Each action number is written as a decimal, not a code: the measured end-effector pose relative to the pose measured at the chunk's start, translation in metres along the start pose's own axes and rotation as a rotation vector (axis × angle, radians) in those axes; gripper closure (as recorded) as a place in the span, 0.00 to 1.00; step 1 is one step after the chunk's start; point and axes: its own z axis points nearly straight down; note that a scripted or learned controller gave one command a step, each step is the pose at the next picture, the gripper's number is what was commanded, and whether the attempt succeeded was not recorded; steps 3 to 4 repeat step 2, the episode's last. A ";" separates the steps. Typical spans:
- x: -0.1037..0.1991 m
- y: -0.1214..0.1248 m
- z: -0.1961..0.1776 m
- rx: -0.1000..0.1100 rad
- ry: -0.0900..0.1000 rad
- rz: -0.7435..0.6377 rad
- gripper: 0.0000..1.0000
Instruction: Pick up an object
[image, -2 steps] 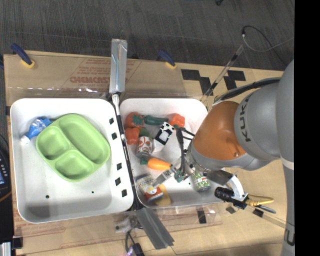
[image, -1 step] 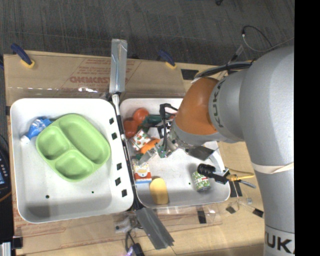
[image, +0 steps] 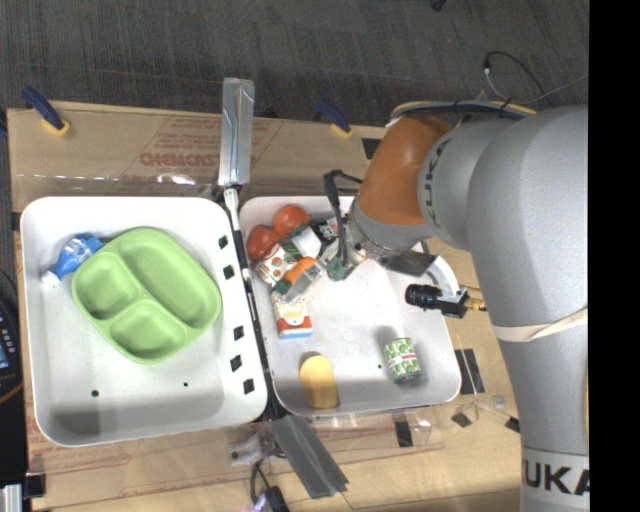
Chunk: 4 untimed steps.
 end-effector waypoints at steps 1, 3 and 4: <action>-0.020 0.014 0.004 0.063 0.050 -0.097 0.00; -0.003 0.009 0.003 0.040 0.012 -0.325 0.00; -0.003 0.009 0.003 0.040 0.012 -0.325 0.00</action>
